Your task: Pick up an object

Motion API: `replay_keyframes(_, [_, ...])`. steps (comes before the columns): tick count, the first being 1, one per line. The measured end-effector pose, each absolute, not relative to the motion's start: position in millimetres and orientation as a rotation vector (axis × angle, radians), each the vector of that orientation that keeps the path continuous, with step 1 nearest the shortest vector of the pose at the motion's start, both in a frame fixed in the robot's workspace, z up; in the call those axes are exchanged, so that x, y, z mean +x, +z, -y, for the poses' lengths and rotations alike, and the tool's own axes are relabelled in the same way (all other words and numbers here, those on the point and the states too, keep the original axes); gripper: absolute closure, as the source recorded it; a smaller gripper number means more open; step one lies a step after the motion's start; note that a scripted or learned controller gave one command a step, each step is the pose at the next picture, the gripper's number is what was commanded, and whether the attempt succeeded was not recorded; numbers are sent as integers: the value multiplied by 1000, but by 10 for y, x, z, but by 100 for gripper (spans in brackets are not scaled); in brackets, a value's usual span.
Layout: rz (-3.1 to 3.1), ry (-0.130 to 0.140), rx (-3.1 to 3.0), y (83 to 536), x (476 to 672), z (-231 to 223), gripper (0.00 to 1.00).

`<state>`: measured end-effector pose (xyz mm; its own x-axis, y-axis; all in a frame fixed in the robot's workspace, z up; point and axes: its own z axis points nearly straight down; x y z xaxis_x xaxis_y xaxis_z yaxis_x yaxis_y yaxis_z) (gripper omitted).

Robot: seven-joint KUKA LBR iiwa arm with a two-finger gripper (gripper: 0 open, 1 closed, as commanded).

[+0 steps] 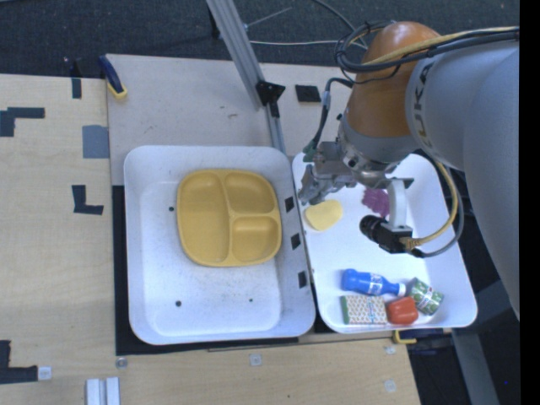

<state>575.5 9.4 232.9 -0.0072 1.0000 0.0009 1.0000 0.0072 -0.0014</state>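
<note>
My gripper (314, 188) hangs just above the yellow piece (324, 216) at the right bin's (456, 298) near-left wall, probably lined up for it; can't tell its grip state, nothing visibly held.

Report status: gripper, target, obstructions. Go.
Gripper low in right bin, just above pale yellow piece. Nothing seen held. Purple item close beside; blue bottle, red object and patterned packet lie nearer the front edge.
</note>
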Motion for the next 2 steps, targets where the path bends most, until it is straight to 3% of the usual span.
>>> replay_keyframes(2, [2228,-2,-2214,2431,6167,-1028,100])
